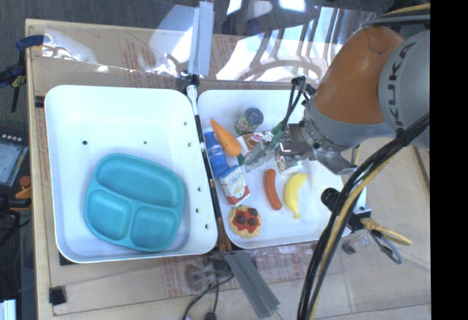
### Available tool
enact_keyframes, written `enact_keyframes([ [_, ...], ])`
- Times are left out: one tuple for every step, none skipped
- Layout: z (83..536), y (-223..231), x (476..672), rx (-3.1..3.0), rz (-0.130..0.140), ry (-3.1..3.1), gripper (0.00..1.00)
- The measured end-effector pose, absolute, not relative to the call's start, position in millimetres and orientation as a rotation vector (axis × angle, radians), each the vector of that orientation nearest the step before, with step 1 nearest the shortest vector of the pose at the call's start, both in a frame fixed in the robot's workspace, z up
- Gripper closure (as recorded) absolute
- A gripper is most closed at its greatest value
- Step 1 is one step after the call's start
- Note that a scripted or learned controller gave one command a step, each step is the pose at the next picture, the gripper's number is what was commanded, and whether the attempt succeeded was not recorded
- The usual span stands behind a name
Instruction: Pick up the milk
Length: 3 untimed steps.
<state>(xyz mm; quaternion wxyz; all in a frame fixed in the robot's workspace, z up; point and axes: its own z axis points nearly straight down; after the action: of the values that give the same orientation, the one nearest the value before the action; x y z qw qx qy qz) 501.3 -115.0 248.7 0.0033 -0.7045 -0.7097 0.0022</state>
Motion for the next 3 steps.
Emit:
enact_keyframes([
  [124.1,-101.5,489.0,-2.272,0.011,-2.167,0.00],
  [94.7,-110.7,478.4,-2.214,0.001,-2.250,0.00],
  [95.7,-107.3,477.9,-2.219,0.007,-2.253,0.00],
])
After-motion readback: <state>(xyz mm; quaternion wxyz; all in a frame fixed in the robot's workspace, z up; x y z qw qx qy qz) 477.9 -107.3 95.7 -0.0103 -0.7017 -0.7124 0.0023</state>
